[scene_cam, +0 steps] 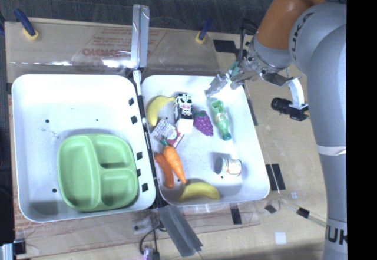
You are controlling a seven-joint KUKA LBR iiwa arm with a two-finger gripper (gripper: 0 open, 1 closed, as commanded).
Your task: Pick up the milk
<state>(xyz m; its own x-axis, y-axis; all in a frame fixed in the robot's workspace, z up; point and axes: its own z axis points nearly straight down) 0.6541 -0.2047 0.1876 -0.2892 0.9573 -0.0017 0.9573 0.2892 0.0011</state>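
Arm (312, 46) over the right bin (250, 161), at its 1 o'clock corner.
Gripper (217, 86) fingers apart, clasping nothing, above the green bottle (221, 118); milk (185, 112) lies near the bin's 11 o'clock, between banana (154, 108) and grapes (204, 124).

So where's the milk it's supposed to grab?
The milk carton, with its cow-spotted top, lies in the right bin, near the far edge, between a banana and purple grapes. The hand hovers to its right.
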